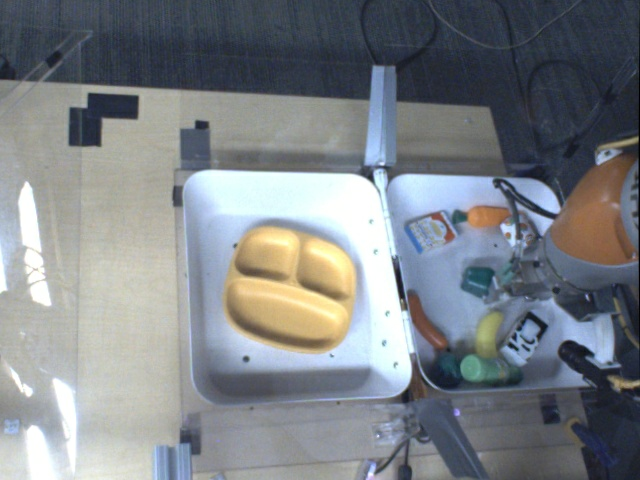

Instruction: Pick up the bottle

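At the near rim of the right bin [470, 184] the bottle [478, 370], green and lying on its side, sits close against the front wall, with a dark green round thing [446, 371] touching its left end and a yellow lemon-like piece [488, 332] just behind it. A black-and-white labelled pack [524, 336] lies just to the right of the lemon, and a red-orange sausage shape [428, 322] runs along the bin's left wall, so the near corner is crowded and leaves little open floor around the bottle. Farther in, the claw [518, 276] hangs over the middle of the right bin, beside a small teal object [478, 280]; whether its fingers are spread or closed cannot be told from this angle, and nothing can be seen held in it. The grey and orange arm [598, 223] enters over the bin's right edge and covers that side. Toward the far wall lie a small carton [431, 232] with a blue and red print and an orange carrot-like piece [486, 216], with bare white floor between them and the claw. The left bin [200, 268] holds a large yellow moulded loaf [290, 286] in its centre, with free margin all round. Both bins rest on the pale wooden table [110, 288], which bears black markers [98, 114] at its far left, and dark carpet with looping cables [440, 18] lies beyond.
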Available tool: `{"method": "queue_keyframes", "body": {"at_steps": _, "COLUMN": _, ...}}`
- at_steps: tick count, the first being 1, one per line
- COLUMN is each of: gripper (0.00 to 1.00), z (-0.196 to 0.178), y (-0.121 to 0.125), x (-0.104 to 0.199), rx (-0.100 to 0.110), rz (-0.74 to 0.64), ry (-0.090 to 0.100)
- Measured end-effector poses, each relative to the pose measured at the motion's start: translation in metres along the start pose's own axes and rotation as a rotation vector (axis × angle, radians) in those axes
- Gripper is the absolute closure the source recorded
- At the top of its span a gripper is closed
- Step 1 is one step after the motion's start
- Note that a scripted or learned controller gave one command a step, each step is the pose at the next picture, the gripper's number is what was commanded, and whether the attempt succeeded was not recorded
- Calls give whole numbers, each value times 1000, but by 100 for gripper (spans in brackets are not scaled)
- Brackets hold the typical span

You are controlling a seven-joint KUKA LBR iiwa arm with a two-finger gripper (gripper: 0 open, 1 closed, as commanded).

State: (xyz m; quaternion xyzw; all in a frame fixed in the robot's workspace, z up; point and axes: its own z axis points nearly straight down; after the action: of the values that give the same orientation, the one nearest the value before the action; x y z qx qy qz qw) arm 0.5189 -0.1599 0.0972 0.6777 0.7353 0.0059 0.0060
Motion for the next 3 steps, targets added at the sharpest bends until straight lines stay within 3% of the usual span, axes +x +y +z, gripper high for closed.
{"method": "queue_keyframes", "body": {"at_steps": 1, "gripper": 100, "z": 12, "y": 122, "x": 47, "rx": 6, "rz": 5, "ry": -1}}
{"method": "queue_keyframes", "body": {"at_steps": 2, "gripper": 100, "z": -138, "y": 105, "x": 41, "rx": 13, "rz": 81, "ry": -2}}
{"method": "queue_keyframes", "body": {"at_steps": 3, "gripper": 100, "z": -278, "y": 116, "x": 38, "rx": 12, "rz": -106, "ry": -1}}
